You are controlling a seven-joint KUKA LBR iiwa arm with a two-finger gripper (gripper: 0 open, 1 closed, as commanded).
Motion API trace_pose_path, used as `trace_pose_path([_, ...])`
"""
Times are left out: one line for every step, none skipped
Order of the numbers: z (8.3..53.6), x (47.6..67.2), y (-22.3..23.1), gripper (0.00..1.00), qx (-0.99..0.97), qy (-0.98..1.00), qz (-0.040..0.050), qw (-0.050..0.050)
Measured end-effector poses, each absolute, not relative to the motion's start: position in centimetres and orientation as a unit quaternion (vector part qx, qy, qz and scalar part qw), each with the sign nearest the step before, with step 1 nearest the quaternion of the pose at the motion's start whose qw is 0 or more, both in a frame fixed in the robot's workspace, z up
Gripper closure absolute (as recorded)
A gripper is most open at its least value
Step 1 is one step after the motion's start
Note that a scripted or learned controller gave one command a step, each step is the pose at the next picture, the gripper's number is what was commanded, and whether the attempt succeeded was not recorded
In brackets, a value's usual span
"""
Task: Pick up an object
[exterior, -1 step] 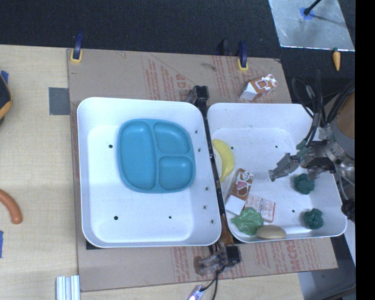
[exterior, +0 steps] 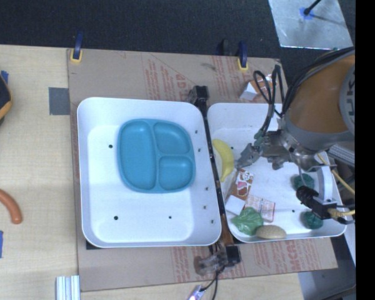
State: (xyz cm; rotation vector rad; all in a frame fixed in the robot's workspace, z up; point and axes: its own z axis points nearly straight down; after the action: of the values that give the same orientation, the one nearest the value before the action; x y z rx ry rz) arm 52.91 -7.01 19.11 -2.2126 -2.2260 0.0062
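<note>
Over the right bin: gripper [exterior: 247,158] hangs low beside the banana [exterior: 224,158].
Fingers: slightly apart, nothing between them.
Nearest things: banana just left; small printed packet [exterior: 242,183] just below.
Further off: green leafy toy [exterior: 247,220] and potato [exterior: 270,232] at the right bin's [exterior: 237,114] near edge.
Advice: centre over one item, descend straight, then close.
</note>
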Motion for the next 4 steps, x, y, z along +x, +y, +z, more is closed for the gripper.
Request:
trace_pose_path([11.0, 52.2, -9.8, 0.0, -0.705, -0.709, -0.0028, -0.001])
trace_pose_path([10.5, 51.1, -9.5, 0.0, -0.705, -0.709, -0.0137, -0.015])
trace_pose_path([11.8, 51.2, -9.3, 1.0, -0.702, -0.712, -0.0151, -0.013])
trace_pose_path([11.7, 51.2, -9.4, 0.0, -0.702, -0.712, -0.0146, -0.013])
